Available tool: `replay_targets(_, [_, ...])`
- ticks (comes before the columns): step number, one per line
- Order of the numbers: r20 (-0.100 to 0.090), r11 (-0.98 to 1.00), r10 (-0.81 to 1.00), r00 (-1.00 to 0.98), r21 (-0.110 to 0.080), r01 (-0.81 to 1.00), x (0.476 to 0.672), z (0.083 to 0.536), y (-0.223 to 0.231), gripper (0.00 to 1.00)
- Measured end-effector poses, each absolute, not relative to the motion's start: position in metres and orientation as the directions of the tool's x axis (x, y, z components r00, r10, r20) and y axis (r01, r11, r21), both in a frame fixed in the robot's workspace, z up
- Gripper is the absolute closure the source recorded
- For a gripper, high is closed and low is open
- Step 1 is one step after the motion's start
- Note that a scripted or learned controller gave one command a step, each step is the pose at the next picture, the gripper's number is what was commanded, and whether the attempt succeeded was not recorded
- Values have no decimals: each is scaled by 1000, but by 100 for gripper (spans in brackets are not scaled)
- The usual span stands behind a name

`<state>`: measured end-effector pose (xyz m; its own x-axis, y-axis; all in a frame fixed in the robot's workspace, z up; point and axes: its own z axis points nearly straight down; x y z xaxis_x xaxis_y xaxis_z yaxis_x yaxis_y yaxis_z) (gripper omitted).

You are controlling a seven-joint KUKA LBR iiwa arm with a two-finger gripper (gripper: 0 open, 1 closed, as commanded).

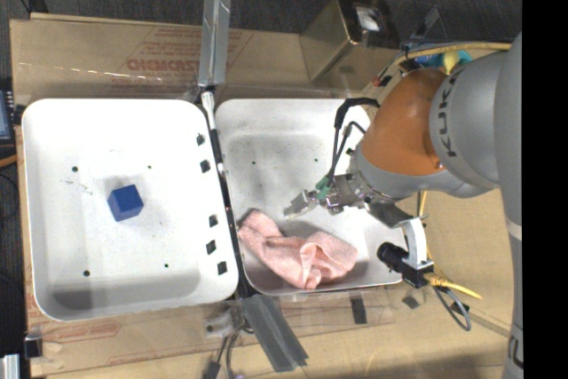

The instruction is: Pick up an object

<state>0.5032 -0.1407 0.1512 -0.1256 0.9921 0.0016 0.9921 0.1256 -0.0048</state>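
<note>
A pink crumpled cloth (297, 255) lies at the front of the right bin (266, 138). A blue cube (126, 201) sits in the left bin (53, 138), left of its middle. My gripper (306, 200) hangs over the right bin, just above and right of the cloth's upper edge, pointing left. Nothing shows between its fingers. The grey arm with its orange band (404, 129) reaches in from the right and hides the bin's right side.
A metal divider bar (213, 40) runs up between the two bins at the back. A tan box (351, 35) stands behind the right bin. Cardboard lies under both bins. Cables and a black fitting (404, 262) hang at the arm's front right.
</note>
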Motion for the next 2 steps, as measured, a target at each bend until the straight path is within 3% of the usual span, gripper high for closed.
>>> replay_targets(1, [0,-11,1000,11,-3,1000,532,191,-86,0])
replay_targets(2, [2,100,995,-100,-4,995,480,172,-147,0])
